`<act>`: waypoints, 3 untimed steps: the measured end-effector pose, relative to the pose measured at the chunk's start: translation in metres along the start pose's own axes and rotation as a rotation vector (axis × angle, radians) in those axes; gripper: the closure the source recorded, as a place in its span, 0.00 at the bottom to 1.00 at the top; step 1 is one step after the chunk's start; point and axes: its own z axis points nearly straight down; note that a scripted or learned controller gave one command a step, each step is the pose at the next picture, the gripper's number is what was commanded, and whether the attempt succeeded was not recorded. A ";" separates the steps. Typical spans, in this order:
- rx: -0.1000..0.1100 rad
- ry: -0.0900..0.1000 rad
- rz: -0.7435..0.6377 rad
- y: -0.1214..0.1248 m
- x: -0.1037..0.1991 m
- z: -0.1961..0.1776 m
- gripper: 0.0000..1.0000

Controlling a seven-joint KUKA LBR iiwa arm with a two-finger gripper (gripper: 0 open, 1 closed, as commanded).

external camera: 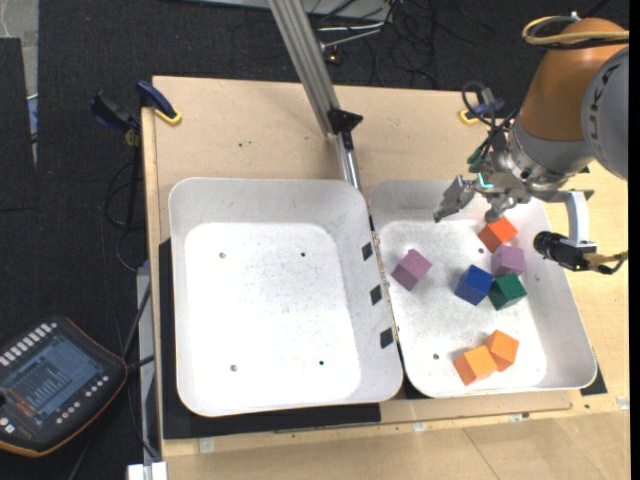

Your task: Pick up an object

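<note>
Camera view shows the gripper with fingers spread and holding nothing, poised just above and left of the orange cube in the right bin; recommend centring over that cube before descending, since the purple cube touches it below.

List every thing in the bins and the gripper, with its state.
Two-finger gripper: open, holding nothing.
Orange cube near gripper: tilted.
Purple cube, centre: resting alone.
Blue cube: touching green cube.
Two orange cubes, front: touching.
Left white bin: resting flat.
</note>
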 end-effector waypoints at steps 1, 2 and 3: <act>-0.003 -0.001 -0.001 0.001 0.000 -0.002 0.00; 0.001 -0.001 -0.001 0.008 -0.002 0.057 0.00; 0.001 0.000 0.000 0.007 -0.002 0.107 0.00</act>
